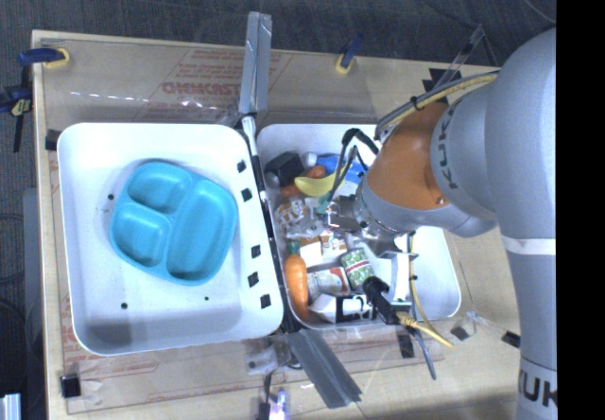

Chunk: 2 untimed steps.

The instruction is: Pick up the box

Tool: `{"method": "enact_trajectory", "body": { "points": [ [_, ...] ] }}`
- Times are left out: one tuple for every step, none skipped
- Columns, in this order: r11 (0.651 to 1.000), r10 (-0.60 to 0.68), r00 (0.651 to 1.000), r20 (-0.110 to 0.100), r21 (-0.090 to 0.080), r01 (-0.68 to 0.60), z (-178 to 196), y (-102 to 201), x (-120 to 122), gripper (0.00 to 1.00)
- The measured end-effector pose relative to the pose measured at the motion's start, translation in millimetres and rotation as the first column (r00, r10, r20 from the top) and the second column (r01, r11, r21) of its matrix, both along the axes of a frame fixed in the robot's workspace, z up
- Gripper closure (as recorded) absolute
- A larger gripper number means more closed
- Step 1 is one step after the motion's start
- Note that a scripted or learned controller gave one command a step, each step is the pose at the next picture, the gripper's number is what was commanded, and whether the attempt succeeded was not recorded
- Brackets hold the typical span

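Here the box (331, 244) should be approached squarely, just above the carrot (296, 282); the gripper (352, 236) state cannot be told.

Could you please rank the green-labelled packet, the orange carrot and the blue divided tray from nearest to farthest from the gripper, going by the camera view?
Gripper is low in the right bin.
1. Green-labelled packet: just below the gripper, right bin.
2. Orange carrot: farther on, at the right bin's lower-left side by the divider.
3. Blue divided tray: farthest, in the middle of the left bin.
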<state>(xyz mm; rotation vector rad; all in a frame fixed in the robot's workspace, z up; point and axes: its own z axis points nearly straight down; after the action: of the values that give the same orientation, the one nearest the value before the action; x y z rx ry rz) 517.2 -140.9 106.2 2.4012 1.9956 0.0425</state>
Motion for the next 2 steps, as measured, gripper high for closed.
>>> {"method": "enact_trajectory", "body": {
  "points": [
    [0.998,0.059,0.998,-0.012,-0.005,-0.059,5,7,124,0.0],
    [0.949,-0.315,0.948,-0.037,-0.002,0.315,-14,11,61,0.0]
  ]
}}
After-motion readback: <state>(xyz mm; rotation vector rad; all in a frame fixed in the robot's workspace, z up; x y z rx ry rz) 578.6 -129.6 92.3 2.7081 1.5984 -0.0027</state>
